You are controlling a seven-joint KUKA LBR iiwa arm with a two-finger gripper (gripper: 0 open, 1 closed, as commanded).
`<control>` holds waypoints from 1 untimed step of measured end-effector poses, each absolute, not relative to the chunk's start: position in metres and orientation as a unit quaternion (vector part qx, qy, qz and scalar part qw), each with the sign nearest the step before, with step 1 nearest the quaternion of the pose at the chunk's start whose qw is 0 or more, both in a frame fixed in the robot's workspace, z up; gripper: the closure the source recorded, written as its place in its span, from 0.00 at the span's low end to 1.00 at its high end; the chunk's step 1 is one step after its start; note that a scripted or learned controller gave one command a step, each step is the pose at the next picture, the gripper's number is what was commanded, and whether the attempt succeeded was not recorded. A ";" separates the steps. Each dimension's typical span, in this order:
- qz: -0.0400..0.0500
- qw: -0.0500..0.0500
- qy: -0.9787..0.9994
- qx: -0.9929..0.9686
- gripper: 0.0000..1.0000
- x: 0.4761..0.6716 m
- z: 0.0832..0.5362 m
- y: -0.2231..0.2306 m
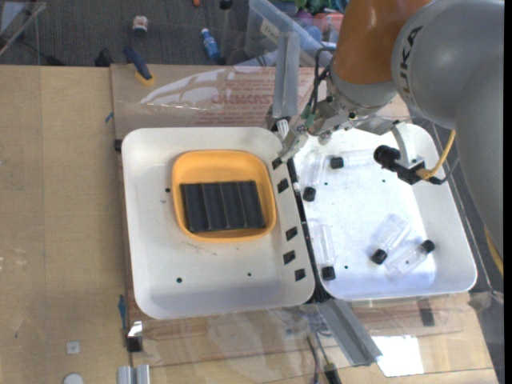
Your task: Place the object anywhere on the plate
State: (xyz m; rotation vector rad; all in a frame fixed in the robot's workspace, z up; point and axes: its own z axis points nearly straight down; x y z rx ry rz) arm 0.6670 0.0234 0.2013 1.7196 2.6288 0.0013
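Two shallow white bins sit side by side on the bench (56, 214). Nearest the camera, the right bin (448, 274) holds a few clear plastic vials with black caps: one lies near its front edge (406, 256), another clear piece (390, 232) rests just beside it, and a further vial (323, 250) lies along the bin's left wall, its black cap toward the front. Small black caps (336, 163) are scattered farther back on the same floor.

In the left bin (160, 286) an orange plate (222, 194) sits near the middle, and a dark ribbed rectangular object (222, 206) lies flat on it, well inside the rim.

Farther back, the grey arm (460, 50) with its orange band (376, 26) reaches in from the right. Its end effector (308, 130) hangs over the back of the divide between the two bins, near the plate's far right corner yet apart from it. How far it is open cannot be told, as wrist and cables hide it. Behind the bins lies a sheet of clear plastic wrap (208, 94).
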 end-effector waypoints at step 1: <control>0.001 0.002 0.866 0.500 0.00 0.667 0.199 0.083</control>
